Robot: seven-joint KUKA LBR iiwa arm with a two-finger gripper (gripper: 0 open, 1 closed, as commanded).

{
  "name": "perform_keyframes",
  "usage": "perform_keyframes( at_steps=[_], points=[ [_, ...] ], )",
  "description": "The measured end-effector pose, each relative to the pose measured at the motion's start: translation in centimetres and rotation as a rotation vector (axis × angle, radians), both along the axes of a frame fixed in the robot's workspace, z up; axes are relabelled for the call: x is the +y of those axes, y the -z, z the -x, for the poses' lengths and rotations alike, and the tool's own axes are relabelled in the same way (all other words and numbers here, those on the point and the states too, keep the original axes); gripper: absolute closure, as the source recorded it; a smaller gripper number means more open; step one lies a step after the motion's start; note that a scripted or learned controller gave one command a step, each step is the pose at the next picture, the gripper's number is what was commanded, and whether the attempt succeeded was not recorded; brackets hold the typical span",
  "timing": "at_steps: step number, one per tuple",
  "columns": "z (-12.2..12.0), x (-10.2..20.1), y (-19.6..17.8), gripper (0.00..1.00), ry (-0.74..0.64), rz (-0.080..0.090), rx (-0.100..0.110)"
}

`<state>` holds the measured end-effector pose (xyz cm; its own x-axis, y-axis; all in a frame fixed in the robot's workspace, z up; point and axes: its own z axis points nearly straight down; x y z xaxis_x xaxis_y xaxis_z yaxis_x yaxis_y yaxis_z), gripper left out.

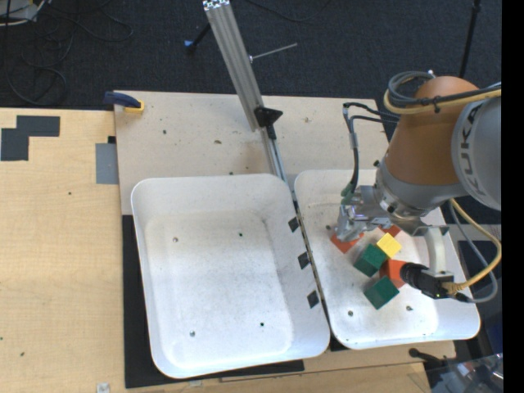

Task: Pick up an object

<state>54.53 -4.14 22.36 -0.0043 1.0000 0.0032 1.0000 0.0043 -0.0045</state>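
Two white bins (pixel 214 277) sit on a pale tan bench (pixel 57 244), the right bin holding two green blocks (pixel 370 258), a yellow block (pixel 389 244) and red-orange blocks (pixel 343 241), beneath a grey arm (pixel 483 154) with an orange band (pixel 426 142).

A slanted aluminium bar (pixel 240 62) rises from a black clamp (pixel 267 117) at the bench's twelve o'clock edge, a blue-handled clamp (pixel 124 101) grips the bench's eleven o'clock corner, grey patches (pixel 29 132) mark the wooden surface at nine o'clock, and black cables (pixel 33 23) trail across dark carpet beyond.
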Motion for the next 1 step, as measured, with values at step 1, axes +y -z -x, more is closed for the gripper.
perform_keyframes(
  at_steps=[1],
  points=[
    [0.92, 4.96, 0.40, 1.00, 0.000, 0.001, 0.001]
  ],
)
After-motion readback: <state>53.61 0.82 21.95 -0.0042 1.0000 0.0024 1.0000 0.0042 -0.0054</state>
